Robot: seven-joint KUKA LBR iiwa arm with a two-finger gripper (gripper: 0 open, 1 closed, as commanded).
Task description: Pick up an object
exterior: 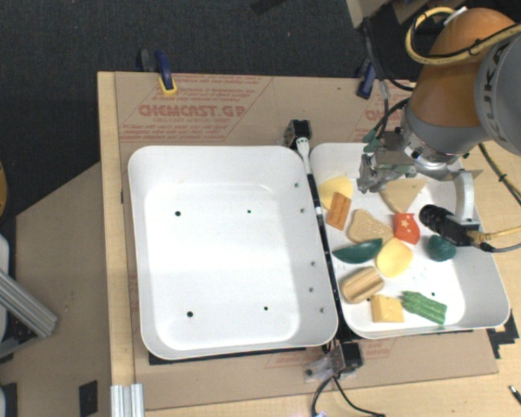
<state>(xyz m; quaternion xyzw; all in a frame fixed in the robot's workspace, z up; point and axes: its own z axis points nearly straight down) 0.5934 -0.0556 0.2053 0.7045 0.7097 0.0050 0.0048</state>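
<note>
We've got the gripper (375,174) hanging over the back of the right bin (491,278), just above the yellow wedge (334,188). Can't tell its state from here, honestly. We'd come straight down on one piece and stay off the bin wall. The wedge sits near the bin's back left corner, touching the orange block (338,210); it's blunt, with no clear long axis.

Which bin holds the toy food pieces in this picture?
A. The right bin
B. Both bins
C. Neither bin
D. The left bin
A: the toy food pieces all lie in the right bin, under the gripper; the left bin shows bare white floor.
</note>
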